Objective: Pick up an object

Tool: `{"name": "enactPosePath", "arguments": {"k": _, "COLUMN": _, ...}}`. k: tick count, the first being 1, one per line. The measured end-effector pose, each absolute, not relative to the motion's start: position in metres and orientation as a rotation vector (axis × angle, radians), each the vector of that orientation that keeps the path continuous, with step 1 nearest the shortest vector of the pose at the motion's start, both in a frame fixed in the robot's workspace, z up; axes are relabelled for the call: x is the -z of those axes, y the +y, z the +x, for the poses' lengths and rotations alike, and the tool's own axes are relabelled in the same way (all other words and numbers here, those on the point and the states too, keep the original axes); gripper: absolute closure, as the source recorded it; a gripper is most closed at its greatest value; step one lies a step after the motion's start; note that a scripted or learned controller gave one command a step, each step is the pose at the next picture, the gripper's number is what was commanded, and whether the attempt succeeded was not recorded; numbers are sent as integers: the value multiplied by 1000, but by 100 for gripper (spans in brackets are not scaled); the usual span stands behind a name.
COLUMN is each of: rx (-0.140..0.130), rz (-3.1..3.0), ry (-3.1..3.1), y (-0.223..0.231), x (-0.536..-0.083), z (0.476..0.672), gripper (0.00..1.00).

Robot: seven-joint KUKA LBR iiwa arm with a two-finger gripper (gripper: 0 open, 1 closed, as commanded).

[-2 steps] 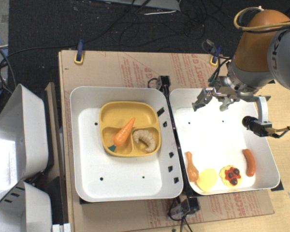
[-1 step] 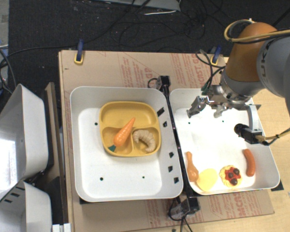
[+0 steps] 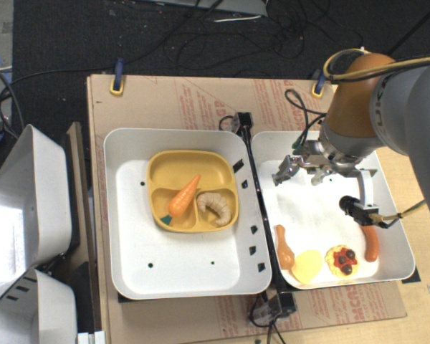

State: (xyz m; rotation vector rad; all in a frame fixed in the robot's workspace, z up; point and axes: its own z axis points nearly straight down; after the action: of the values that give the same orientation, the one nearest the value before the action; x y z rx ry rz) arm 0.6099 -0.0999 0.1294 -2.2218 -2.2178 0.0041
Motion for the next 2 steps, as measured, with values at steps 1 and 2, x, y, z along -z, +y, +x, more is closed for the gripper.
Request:
{"name": "enactPosePath", "arguments": {"k": 1, "rx": -5, "rz": -2220, "ry": -2218, "y": -99, "x": -90, "z": 609, "gripper": 0}}
{"name": "enactPosePath", "arguments": {"k": 2, "rx": 1, "rz": -2224, "ry": -2220, "y": -99, "x": -103, "z": 610, "gripper": 100}}
